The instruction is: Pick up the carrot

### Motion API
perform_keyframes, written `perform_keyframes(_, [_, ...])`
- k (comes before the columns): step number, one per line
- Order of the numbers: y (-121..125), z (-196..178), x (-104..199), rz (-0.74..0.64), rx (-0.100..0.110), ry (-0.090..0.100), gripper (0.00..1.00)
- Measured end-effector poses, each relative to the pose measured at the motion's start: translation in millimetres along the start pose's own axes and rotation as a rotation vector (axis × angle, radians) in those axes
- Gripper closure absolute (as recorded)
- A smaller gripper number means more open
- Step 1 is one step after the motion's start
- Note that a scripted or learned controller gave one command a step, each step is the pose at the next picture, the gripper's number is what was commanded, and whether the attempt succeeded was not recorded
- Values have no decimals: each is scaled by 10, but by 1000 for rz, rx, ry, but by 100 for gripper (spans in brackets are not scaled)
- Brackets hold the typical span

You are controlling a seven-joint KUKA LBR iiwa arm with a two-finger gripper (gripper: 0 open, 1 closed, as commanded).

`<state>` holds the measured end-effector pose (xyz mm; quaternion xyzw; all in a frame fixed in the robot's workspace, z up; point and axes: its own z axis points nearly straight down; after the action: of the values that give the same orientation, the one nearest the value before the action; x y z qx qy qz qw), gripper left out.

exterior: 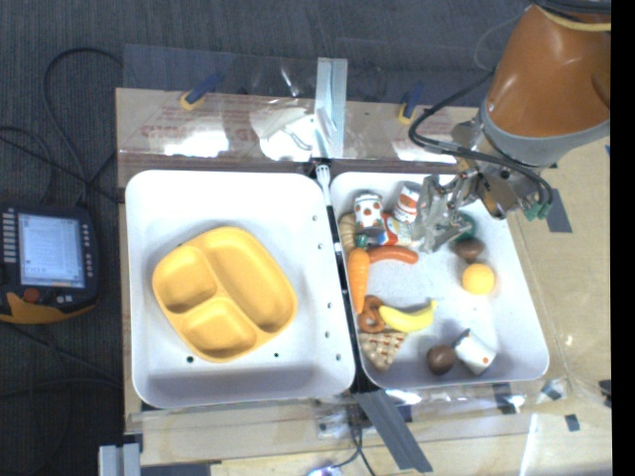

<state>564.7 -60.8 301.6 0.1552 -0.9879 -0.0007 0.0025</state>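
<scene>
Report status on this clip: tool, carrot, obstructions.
Tool low in right white bin, grip state unclear. Orange tapered carrot lies free by bin's left wall. Red sausage and yellow banana crowd it.

The bench [571,296] carries two white bins side by side. The right bin [516,310] lies under the jaws; the left bin [149,365] is well apart from them, across a divider [329,117].

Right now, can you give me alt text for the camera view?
The gripper hovers low in the right bin, above and right of the carrot lying by the bin's left wall among toy foods. A yellow divided plate sits in the left bin.
</scene>
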Motion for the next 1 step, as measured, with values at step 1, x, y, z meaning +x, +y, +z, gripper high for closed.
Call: perform_keyframes(1, [474, 31, -8, 38, 0, -2, 100])
